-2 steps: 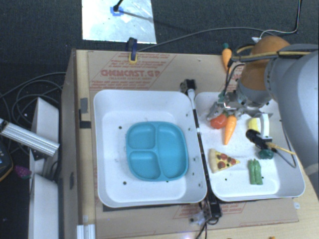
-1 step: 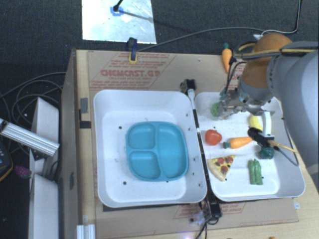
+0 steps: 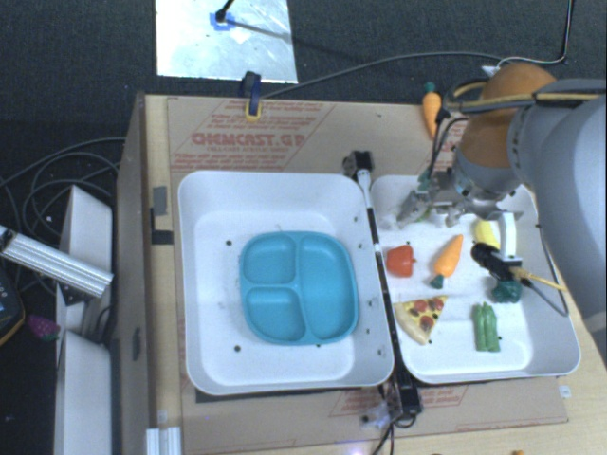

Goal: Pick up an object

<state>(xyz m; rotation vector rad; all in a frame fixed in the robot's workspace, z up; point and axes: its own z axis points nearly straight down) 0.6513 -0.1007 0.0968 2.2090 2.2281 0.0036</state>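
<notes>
In the right bin (image 3: 550,349) lie a red toy tomato (image 3: 401,260), an orange carrot (image 3: 448,258), a pizza slice (image 3: 421,316), a green vegetable (image 3: 486,327), a yellow piece (image 3: 487,232) and a teal piece (image 3: 507,291). My gripper (image 3: 427,211) hangs over the far left part of this bin, above and behind the tomato and carrot. Its metal fingers (image 3: 410,209) stand apart with nothing between them. A blue divided plate (image 3: 297,286) rests in the left bin (image 3: 204,254).
A second small carrot (image 3: 432,105) lies on the cardboard bench top behind the right bin. A black clip (image 3: 359,165) sits at the far end of the wall between the two bins. Cables and metal bars lie off the bench's left side.
</notes>
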